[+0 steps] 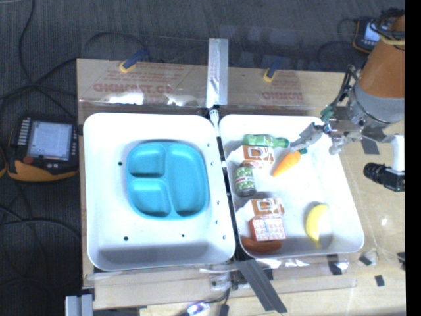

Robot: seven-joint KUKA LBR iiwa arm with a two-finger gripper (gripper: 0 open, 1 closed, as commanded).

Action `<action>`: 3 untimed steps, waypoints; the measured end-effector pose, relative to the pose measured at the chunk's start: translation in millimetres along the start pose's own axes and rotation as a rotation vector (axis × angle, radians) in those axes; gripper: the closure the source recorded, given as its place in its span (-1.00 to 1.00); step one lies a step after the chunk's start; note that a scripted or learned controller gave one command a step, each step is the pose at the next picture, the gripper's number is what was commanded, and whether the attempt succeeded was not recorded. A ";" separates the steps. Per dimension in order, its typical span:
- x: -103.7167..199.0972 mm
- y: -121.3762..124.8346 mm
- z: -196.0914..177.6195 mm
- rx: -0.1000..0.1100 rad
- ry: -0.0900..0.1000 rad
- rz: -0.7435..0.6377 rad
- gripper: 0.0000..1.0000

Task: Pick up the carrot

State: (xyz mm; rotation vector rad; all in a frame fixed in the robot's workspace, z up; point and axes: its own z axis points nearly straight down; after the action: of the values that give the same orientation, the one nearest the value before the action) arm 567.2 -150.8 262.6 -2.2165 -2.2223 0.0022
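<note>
The carrot [285,164] is orange with a green top and lies tilted in the upper middle of the right bin [348,203]. My gripper [320,142] hangs just up and right of it, over the bin's far right part. Its fingers are spread open with nothing between them. The left fingertip [304,139] ends close to the carrot's green top. I cannot tell whether it touches.
In the right bin also lie a green bottle [265,140], a small orange box [258,155], a green can [245,180], two more boxes [266,219] and a banana [316,222]. The left bin [99,229] holds a blue divided tray [166,178].
</note>
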 end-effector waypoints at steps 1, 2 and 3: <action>-38.2 44.2 75.8 -0.002 -0.003 -0.226 -1.00; -47.8 59.0 168.7 -0.003 -0.001 -0.212 -1.00; -46.5 59.3 160.0 -0.004 0.002 -0.212 1.00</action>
State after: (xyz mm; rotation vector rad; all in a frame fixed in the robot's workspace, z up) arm 626.1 -197.0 102.3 -1.9690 -2.4456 -0.0045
